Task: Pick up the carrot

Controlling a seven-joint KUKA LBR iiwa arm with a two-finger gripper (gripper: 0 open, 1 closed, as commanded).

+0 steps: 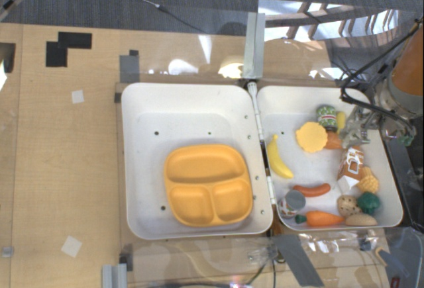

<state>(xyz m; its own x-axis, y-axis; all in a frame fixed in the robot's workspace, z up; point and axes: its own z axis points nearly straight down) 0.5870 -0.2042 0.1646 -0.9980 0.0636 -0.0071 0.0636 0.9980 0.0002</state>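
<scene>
So the carrot (324, 218) is lying flat along the front edge of the right bin (285, 108), between a small grey-and-orange piece (292, 201) and a beige, potato-looking lump (361, 220), with a red sausage (311, 190) just behind it. The gripper (358, 126) hangs further back by the bin's right side, well apart from the carrot. Whether it's spread or closed, I can't tell from this angle. Looks like the approach stage to me, nothing grabbed yet. Next it needs to swing toward the front edge, line up across the carrot and drop in without bumping the neighbours.
</scene>
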